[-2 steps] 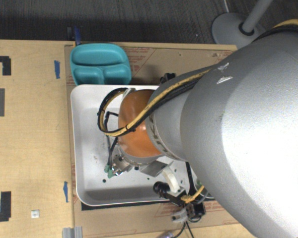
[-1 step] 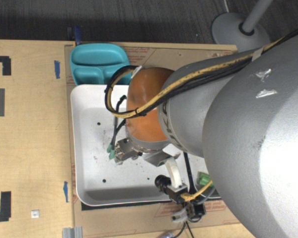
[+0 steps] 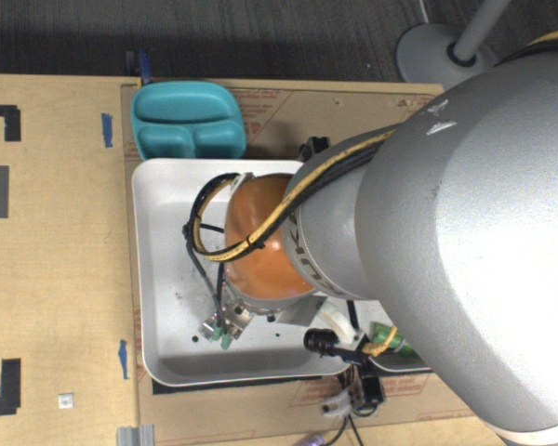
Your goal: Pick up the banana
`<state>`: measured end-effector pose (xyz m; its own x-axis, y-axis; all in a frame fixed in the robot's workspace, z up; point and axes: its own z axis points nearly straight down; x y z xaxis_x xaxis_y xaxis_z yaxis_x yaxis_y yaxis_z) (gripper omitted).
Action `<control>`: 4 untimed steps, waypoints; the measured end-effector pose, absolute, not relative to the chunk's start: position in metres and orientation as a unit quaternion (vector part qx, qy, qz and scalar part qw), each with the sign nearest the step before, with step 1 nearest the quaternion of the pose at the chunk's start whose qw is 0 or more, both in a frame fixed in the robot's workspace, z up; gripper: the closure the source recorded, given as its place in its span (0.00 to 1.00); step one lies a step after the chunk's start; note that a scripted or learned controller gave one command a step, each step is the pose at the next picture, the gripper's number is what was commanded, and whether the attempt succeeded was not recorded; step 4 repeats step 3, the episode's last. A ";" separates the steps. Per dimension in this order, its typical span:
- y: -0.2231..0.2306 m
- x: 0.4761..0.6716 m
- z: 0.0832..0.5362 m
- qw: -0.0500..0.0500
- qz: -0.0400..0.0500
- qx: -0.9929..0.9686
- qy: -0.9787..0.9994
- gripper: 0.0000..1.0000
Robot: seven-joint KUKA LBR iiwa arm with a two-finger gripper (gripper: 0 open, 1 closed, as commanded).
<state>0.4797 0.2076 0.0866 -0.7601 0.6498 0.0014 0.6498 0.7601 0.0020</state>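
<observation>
**Banana hidden, gripper low in the bin**

Banana position: I cannot tell where it is lying, because my arm (image 3: 446,240) is covering most of the bin (image 3: 158,249). I am reaching in from the bin's right side, and my orange band (image 3: 260,244) is hanging over its middle. Black and yellow cables (image 3: 205,221) are looping out toward its left wall. My gripper (image 3: 225,328) is pointing down over the bin's floor, near its front wall. I cannot tell whether it is spread or pressed together. A teal tray (image 3: 188,119) is sitting just beyond the bin's far wall.
</observation>
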 end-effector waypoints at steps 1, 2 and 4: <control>0.208 0.480 0.097 0.000 -0.002 -0.347 -0.938 1.00; 0.223 0.515 0.087 0.000 -0.001 -0.439 -0.899 1.00; 0.223 0.516 0.097 0.000 -0.002 -0.438 -0.899 1.00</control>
